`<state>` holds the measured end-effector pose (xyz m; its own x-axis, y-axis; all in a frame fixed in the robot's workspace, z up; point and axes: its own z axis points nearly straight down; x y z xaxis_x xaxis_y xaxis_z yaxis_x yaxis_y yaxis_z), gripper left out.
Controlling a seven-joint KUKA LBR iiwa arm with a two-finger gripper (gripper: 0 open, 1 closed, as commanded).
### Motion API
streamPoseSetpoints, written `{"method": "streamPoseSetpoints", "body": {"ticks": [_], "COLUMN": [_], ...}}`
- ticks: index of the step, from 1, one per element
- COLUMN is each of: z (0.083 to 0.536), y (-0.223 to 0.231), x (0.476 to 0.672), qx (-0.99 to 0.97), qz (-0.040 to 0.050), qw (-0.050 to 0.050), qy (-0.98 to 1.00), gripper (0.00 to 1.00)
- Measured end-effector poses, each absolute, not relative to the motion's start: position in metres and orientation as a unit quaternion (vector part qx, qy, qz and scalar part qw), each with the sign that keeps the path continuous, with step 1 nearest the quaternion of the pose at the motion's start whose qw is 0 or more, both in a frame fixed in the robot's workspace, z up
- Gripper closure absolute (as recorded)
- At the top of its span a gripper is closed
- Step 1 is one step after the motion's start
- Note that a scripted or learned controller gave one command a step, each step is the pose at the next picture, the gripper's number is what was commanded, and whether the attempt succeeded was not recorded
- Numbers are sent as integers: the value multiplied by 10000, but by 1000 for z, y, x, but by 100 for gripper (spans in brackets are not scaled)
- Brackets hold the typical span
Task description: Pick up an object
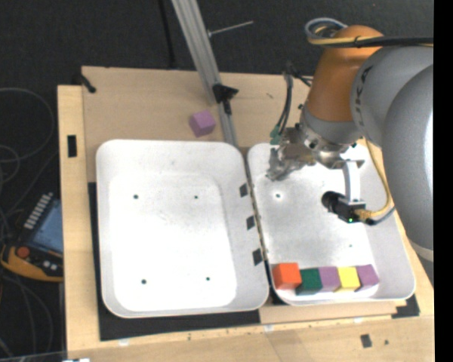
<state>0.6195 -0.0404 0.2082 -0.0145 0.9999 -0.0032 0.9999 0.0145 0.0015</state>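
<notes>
Arm: we see the grey KUKA arm with orange band [340, 66] reaching in from the right, over the far end of the right shallow white plastic bin [309, 225].
Gripper: two-finger metal gripper [278, 166] sits low near that bin's far left corner; we can't tell how its fingers stand, nothing visible between them.
Blocks in right bin: we count five small cubes in a touching row along the near wall, left to right orange block [288, 274], green block [310, 280], pale purple block [329, 277], yellow block [349, 277], second purple block [367, 274]; all well apart from the gripper.
Stray block: a purple cube [202, 123] lies on the wooden bench [136, 104] beyond the left bin.
Left bin: left shallow white plastic bin [174, 225] sits just beside the right one.
</notes>
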Motion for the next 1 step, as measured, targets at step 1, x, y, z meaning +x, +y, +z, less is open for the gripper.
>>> {"method": "streamPoseSetpoints", "body": {"ticks": [1], "z": [289], "y": [18], "x": [657], "qx": [7043], "qz": [46], "qw": [40], "qy": [7098], "gripper": [100]}}
